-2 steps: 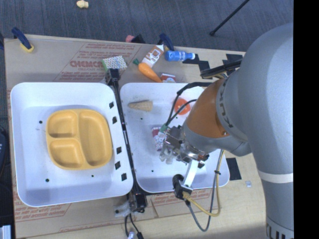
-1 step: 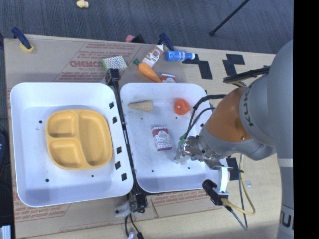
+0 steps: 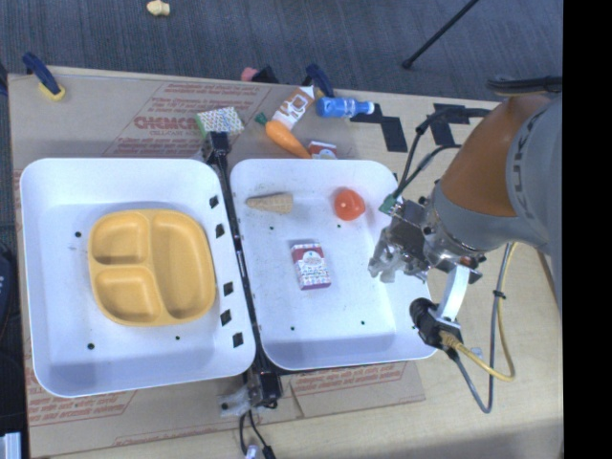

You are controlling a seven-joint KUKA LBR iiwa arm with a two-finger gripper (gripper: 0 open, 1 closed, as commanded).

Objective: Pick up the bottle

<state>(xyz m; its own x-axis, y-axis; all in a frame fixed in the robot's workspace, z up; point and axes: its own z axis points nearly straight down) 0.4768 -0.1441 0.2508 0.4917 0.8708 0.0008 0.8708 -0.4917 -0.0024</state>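
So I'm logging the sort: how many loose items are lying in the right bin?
3: a bread piece near its back left, an orange-red ball near its back right, and a small red packet in the middle. The claw could hide something at the right edge.

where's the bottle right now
The blue bottle lies on its side on the cardboard beyond the right bin's far rim, outside both bins, just right of the carrot.

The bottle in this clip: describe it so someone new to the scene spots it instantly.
Start at the right white bin and look past its far rim onto the cardboard. The bottle lies on its side there, outside both bins. It is the only blue item, with a carrot and a white-and-orange bottle to its left.
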